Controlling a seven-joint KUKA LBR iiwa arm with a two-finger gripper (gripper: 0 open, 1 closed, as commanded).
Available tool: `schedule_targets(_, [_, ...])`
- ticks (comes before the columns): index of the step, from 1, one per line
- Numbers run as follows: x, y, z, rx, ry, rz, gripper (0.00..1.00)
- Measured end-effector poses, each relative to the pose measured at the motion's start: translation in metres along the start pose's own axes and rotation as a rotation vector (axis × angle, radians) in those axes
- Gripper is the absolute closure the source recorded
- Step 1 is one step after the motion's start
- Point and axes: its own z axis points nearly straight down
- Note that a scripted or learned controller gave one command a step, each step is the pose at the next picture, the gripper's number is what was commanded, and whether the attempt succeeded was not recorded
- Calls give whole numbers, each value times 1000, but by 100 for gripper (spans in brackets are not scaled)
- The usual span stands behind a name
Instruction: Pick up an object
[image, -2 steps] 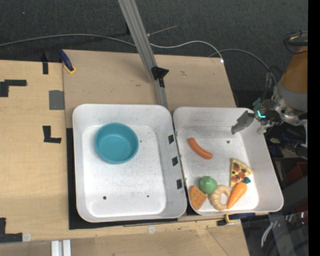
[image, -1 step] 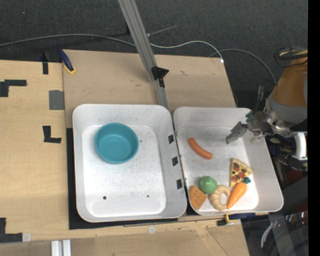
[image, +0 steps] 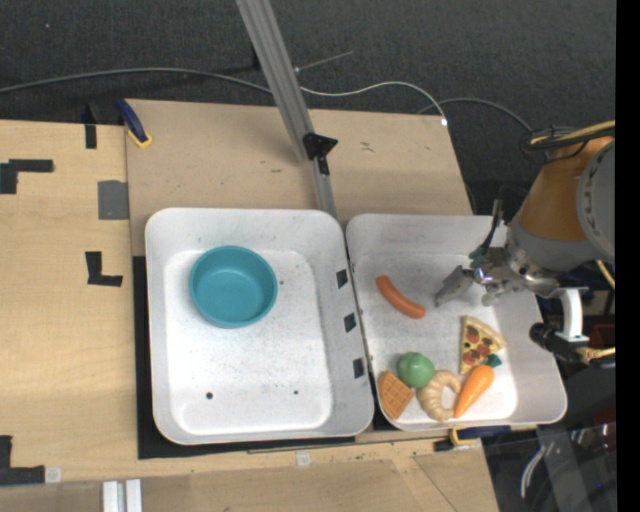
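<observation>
The right bin (image: 420, 235) holds several toy foods: an orange-red sausage (image: 400, 297), a pizza slice (image: 480, 343), a carrot (image: 474, 390), a green round vegetable (image: 416, 368), a waffle-like wedge (image: 395, 395) and a beige curled piece (image: 438, 395). My gripper (image: 470, 290) hovers over the right bin's upper right part, to the right of the sausage and just above the pizza slice. Its fingers (image: 449, 289) are spread open with nothing between them.
The left bin (image: 170, 380) contains a blue bowl (image: 233, 286). A slanted metal pole (image: 285, 85) stands behind the bins. The grey and orange arm (image: 565, 215) comes in over the right bin's right rim.
</observation>
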Motion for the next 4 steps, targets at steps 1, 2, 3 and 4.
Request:
schedule_targets(1, [1, 0, 31, -7, -3, -1, 0])
schedule_targets(2, [1, 0, 20, -6, -1, -1, 100])
schedule_targets(3, [3, -8, -37, -12, -2, 1, 100])
schedule_targets(4, [7, -3, -98, -13, -3, -1, 100])
